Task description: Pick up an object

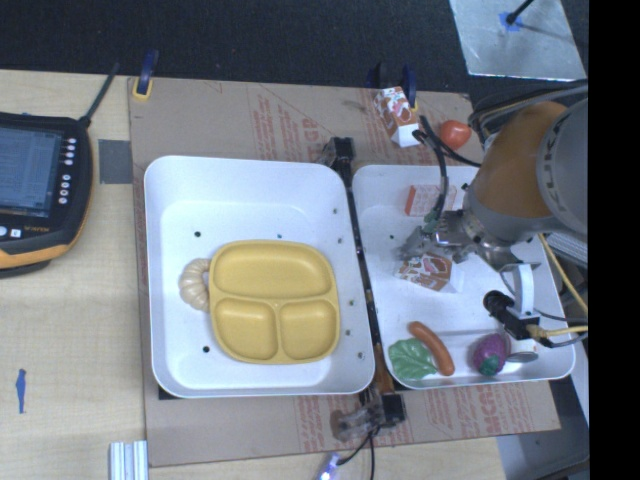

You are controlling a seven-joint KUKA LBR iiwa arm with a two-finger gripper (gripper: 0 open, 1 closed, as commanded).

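Gripper (428, 240) of my arm is low in the right bin (380, 268), just above a small printed packet (428, 270). I cannot tell its opening from this angle. I judge the packet is flat and may slip out from a pinch. The sausage (431, 347) and green leaf (410, 358) lie near the front wall, well apart.

Smooth, faintly glossy white plastic is seen in both bins (160, 268). The yellow divided tray (272, 300) looks like matt plastic. Brown printed cardboard (250, 118) is laid beneath, on pale wood-grain bench top (60, 368). A crinkled glossy wrapper (428, 269) is seen right of centre.
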